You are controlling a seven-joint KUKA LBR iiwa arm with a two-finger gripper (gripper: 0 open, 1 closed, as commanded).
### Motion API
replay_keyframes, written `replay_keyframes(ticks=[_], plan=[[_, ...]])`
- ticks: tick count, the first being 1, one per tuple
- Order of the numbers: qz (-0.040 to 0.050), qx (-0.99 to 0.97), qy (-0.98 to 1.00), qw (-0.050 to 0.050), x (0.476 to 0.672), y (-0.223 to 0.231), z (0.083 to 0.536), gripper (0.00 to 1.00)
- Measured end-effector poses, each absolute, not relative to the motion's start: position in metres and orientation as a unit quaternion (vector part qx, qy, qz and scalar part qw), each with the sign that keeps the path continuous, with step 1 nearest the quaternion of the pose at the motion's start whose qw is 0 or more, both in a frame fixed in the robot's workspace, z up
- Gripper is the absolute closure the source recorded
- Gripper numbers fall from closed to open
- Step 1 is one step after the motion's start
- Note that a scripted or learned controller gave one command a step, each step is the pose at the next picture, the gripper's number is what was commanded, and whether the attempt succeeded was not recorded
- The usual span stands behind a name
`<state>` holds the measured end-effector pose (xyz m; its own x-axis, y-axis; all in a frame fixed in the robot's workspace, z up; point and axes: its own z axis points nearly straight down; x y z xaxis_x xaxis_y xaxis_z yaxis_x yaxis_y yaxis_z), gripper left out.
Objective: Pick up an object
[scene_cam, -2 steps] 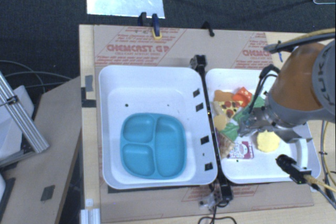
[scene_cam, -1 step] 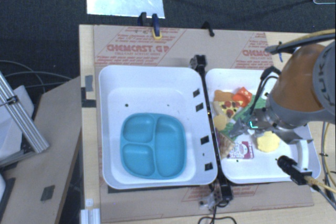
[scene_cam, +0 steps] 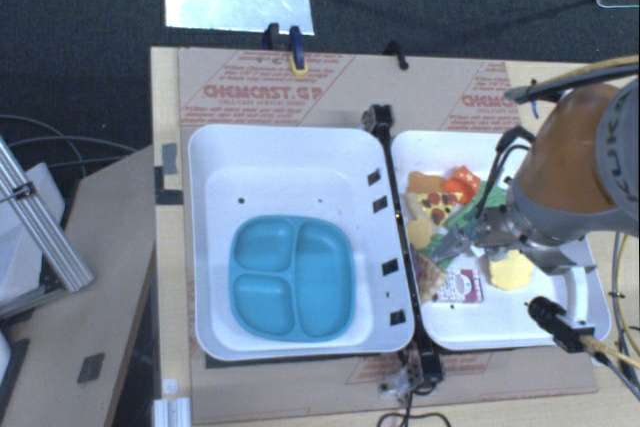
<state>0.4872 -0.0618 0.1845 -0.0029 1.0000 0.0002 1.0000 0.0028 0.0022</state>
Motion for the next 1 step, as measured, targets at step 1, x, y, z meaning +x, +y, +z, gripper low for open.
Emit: replay_keyframes(ticks=[1], plan=[[0.0009,0.706,0.708,0.001,0.4872,-0.0618,0.1845,0.0]])
